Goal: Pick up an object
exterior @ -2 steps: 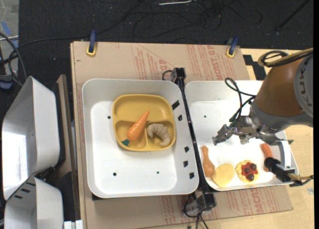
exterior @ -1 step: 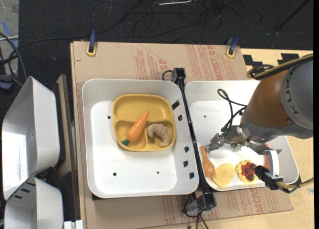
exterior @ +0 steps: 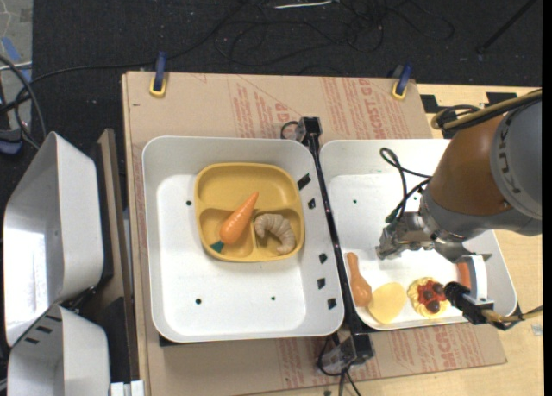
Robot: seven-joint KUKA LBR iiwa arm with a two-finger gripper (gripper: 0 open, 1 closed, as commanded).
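A: Two white bins sat side by side on the table (exterior: 233, 97), but the food was split unevenly. Why was so much crowded at the near edge of the right bin (exterior: 371, 170)?

B: It looked like loose scatter. Taking the black divider (exterior: 321, 213) between the bins as the landmark: just right of its lower end lay an orange drumstick-shaped toy (exterior: 357, 278), then a pale yellow round piece (exterior: 388, 301), and further right a small pizza-like toy with red topping (exterior: 427, 296). A red-and-white item (exterior: 468, 275) sat beyond that, partly under the arm.

A: And left of the divider?

B: A yellow compartment plate (exterior: 248, 180) rested in the left bin (exterior: 172, 213), holding a toy carrot (exterior: 239, 218) tilted across one compartment and a pale shrimp (exterior: 276, 230) in the compartment beside it. They looked deliberately arranged, like a served meal.

A: Where was the pincer (exterior: 398, 241)?

B: Right of the divider, low over the right bin's floor, just above the yellow piece and the drumstick. I judged those the likeliest targets, since it hovered nearest them.

A: Was it holding anything?

B: Nothing showed between its tips. Whether they stood wide or narrow, I couldn't tell; the grey arm (exterior: 483, 179) and cabling blurred that part.
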